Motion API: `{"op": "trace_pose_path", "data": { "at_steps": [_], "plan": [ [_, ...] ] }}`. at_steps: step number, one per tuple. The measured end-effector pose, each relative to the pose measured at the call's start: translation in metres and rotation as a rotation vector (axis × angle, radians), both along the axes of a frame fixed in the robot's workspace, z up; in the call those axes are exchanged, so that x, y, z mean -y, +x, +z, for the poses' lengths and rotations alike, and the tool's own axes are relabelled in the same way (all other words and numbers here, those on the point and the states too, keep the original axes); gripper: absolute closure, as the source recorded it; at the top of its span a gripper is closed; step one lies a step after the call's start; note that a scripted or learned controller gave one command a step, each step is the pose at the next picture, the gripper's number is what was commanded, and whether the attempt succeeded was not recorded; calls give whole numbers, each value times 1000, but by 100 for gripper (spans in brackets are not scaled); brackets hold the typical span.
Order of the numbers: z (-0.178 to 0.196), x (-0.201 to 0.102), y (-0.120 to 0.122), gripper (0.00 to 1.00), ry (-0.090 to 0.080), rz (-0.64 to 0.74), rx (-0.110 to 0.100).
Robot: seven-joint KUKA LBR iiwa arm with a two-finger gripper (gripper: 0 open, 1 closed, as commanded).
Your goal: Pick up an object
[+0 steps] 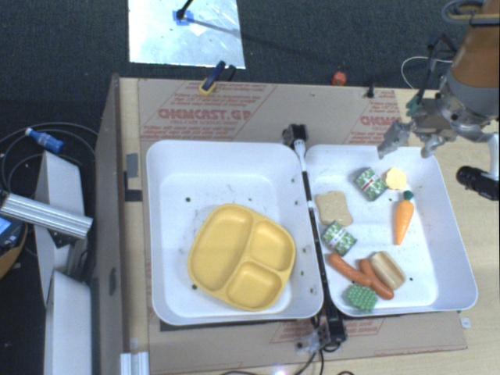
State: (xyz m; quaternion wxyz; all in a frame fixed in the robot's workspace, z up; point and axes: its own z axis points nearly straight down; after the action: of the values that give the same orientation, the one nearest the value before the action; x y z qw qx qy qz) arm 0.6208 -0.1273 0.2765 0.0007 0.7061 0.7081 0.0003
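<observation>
The right bin [449, 233] holds a scatter of toy food. Near its back wall a small green can [368, 183] lies touching a pale yellow piece [396, 180], and just in front of these a carrot [402, 218] points toward the bin's near side. Toward the divider sits a slice of toast [333, 207], with a second green can [339, 237] just in front of it. Along the near part of the bin two sausages [361, 275] lie side by side at a slant, a bread roll [387, 269] rests against them, and a green checked block [360, 297] sits by the near wall.

The gripper [412, 141] hangs above the back right corner of this bin, apart from every item; its two fingers are spread wide with nothing between them. The can and yellow piece lie nearest to it.

The left bin [168, 209] holds a yellow divided plate [241, 255], tilted slightly toward its near right corner. Both bins rest on a cardboard sheet [234, 108]. Beyond it a shiny square panel [185, 22] lies on the dark floor.
</observation>
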Motion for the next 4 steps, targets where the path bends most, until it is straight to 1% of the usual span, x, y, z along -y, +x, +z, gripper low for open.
{"op": "trace_pose_path", "data": {
  "at_steps": [1, 2, 3, 4],
  "plan": [
    [-95, 2, 14, 0, 1, -2, -2],
    [-192, -3, 44, 0, 0, 2, 0],
    [-180, -3, 45, 100, 0, 4, 4],
    [-181, -3, 45, 0, 0, 4, 4]
  ]
}}
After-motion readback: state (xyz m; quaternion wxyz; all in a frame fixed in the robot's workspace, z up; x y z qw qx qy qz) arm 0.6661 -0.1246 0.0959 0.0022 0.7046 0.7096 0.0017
